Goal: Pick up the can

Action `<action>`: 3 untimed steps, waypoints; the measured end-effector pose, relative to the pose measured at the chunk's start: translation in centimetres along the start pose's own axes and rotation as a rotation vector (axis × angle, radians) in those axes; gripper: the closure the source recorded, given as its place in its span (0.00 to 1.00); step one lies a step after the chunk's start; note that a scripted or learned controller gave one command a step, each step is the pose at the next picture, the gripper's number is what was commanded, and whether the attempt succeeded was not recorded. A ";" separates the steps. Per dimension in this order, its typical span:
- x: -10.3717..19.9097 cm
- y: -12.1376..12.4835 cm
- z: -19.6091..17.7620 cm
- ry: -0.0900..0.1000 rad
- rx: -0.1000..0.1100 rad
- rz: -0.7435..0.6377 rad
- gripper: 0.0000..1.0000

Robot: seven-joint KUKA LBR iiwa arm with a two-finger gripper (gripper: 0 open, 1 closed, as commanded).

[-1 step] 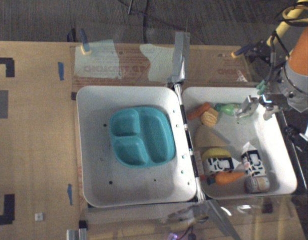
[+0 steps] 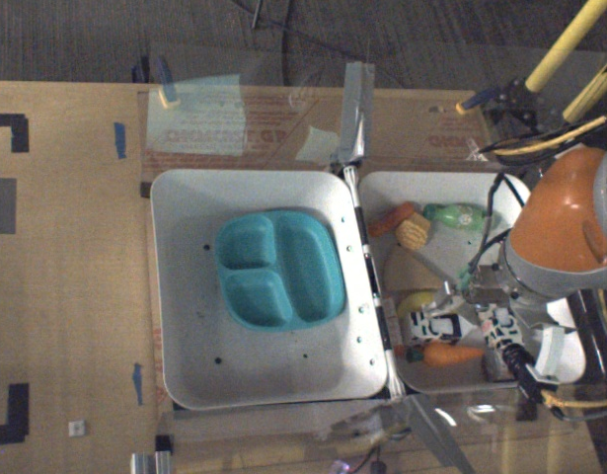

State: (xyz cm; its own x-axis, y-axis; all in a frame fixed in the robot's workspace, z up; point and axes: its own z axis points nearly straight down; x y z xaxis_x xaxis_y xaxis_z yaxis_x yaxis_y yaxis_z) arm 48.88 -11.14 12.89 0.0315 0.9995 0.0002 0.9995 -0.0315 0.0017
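Down in the right bin [image 2: 382,191]
My gripper [image 2: 449,314] sits low, can't tell its finger state. Carrot [image 2: 451,355] just below, corn [image 2: 414,231] above.

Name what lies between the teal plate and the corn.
Camera view: only the bins' adjoining rims lie between the teal plate and the corn.

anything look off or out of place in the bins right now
Nothing looks spilled or broken. The teal divided plate lies slightly askew in the left bin. In the right bin, the toy foods are heaped loosely: a carrot near the front wall, corn and a green item at the back. The gripper is down among them.
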 end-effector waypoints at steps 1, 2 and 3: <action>-5.7 2.6 -2.0 -0.002 -0.001 0.129 0.00; -9.8 -0.1 3.4 0.000 0.001 -0.009 0.00; -8.9 4.0 3.8 0.004 -0.008 0.287 0.00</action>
State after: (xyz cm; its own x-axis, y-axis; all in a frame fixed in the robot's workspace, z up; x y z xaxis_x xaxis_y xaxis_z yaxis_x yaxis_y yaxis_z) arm 52.57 -20.21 9.07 0.3129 0.9498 0.0054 0.9497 -0.3129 0.0085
